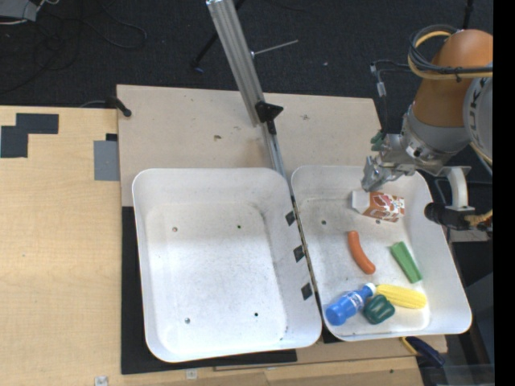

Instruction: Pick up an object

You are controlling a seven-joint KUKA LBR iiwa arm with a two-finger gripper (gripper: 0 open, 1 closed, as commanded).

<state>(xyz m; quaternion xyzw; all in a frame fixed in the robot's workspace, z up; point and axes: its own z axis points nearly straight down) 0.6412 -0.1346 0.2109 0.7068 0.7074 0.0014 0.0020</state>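
pincer [375,175] sat over far end of right bin [451,296], just above red-white carton [385,207] | grip state: can't tell | sausage [361,252] mid-bin | green block [405,262], corn [401,297], blue bottle [348,305] near end

Arm [451,95] reaching from right, hand [375,177] lowered

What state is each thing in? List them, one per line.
gripper: poised over the right bin's far end, above the carton
red-and-white carton: lying flat
orange sausage: lying loose
green block: lying loose
corn cob: lying against the green cap
blue bottle: on its side
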